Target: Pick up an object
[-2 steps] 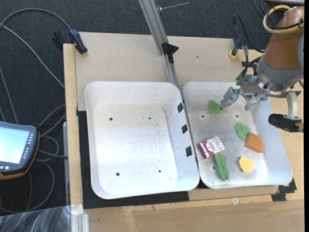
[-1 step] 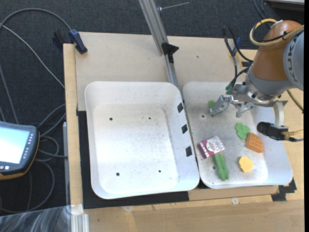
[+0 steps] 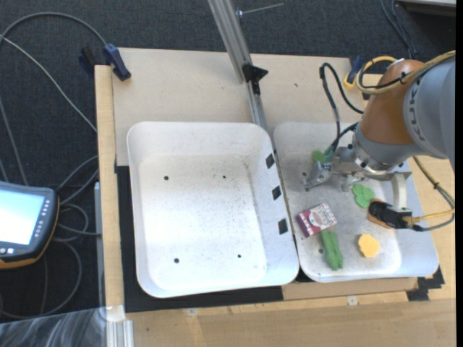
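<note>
Overhead, arm [image 3: 405, 114] reaches into right bin [image 3: 289, 150]; gripper [image 3: 329, 172] low over bin floor, cannot tell its state. Purple-and-white packet [image 3: 316, 219] mid-bin, print too small to read. Green stick [image 3: 332, 249] just below packet. Yellow piece [image 3: 369, 246] near front. Green piece [image 3: 363, 193] beside wrist. Left bin [image 3: 195, 208] alongside

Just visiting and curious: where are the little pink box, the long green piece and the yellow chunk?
pink box [image 3: 316, 219], camera view, middle of its top face
long green piece [image 3: 331, 249], camera view, mid-length
yellow chunk [image 3: 369, 246], camera view, its centre
</note>
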### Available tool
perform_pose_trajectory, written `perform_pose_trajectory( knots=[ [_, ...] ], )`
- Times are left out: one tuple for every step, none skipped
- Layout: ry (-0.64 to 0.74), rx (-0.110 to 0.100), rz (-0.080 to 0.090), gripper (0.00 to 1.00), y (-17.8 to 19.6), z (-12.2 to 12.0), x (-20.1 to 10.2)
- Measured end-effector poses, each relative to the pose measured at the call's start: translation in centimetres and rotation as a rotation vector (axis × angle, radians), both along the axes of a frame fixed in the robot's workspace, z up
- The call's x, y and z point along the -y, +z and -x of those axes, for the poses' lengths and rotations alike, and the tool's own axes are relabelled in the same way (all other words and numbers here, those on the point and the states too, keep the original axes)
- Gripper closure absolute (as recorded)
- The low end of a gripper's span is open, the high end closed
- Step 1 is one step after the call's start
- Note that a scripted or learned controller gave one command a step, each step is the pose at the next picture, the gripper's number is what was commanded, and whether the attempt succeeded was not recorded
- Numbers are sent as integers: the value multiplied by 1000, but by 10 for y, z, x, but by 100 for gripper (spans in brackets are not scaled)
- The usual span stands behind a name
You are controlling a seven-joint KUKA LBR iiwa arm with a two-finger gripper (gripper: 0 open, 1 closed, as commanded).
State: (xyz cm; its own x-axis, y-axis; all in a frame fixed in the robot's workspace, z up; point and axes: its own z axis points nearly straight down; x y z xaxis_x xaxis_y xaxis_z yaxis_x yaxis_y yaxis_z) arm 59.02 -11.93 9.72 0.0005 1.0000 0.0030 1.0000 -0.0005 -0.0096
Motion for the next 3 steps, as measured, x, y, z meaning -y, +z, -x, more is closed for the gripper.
perform_pose_trajectory(
  knots=[
    [0, 11, 1, 100, 15, -3, 0],
    [2, 17, 4, 100, 80, -3, 0],
    [3, 18, 4, 100, 142, 2, -2]
  ],
)
